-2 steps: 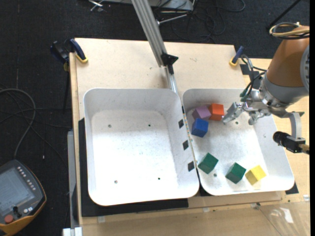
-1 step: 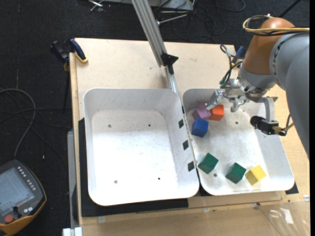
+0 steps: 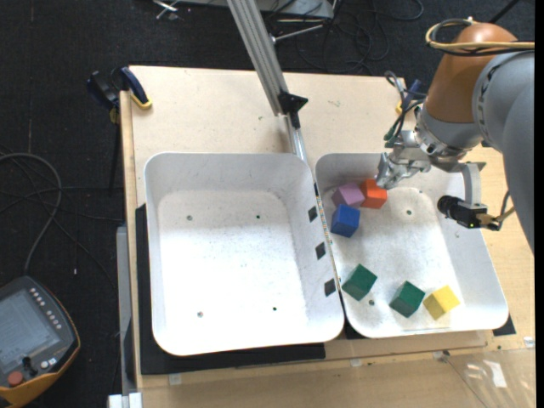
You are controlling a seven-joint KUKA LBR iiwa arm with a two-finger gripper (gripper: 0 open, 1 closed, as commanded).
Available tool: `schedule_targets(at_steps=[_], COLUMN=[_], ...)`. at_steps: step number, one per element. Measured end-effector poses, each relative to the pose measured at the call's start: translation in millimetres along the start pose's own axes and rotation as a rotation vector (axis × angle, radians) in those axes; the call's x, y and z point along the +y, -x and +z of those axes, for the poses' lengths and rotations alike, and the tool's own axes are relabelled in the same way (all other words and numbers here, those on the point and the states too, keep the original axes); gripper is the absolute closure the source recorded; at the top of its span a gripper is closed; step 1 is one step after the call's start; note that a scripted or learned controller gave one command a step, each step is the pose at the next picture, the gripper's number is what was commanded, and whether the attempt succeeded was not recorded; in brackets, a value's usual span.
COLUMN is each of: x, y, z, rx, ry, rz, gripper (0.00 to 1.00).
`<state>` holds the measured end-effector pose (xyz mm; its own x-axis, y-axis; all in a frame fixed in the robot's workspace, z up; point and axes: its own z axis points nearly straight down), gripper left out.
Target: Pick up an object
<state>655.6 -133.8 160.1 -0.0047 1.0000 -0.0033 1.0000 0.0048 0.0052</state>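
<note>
Camera view: looking down at a slant on two white bins, the right bin holding all six blocks and the left bin lying beside it.
Block cluster: the orange block, the purple block and the blue block are sitting packed together near the right bin's back left corner, touching or nearly touching, which is making a clean grasp of any one harder.
Front row: two green blocks and the yellow block are lying near the front wall, spaced a little apart, so they look the easier picks.
Likely target: the orange block, judged from the gripper sitting just above and beside it, at its upper right.
Gripper state: the fingers are too small and too muddled with the wrist hardware here to say whether they are spread or pressed together; I cannot tell. Nothing is showing between them.
Arm pose: the arm is reaching in from the right, its orange band well above the wrist, the wrist pointing down and leaning left toward the cluster.
Progress: the pick looks not yet made; the orange block is resting on the bin floor.
Risk: a descent here may nudge the purple block or jam against it.
</note>
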Motion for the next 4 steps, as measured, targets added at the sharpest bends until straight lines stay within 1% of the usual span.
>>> schedule_targets(at_steps=[1,2,3,4], x=[-44.7,-43.1,-4.7,4.4], y=[17.3,15.9,-3.6,15.2], z=[-28.6,-26.9,40.1,10.3], rx=[0.002,0.003,-0.002,0.000], ry=[-0.006,-0.005,0.019,0.002], rz=[0.008,0.005,0.006,0.006], gripper=[1.00,0.00,0.00,0.00])
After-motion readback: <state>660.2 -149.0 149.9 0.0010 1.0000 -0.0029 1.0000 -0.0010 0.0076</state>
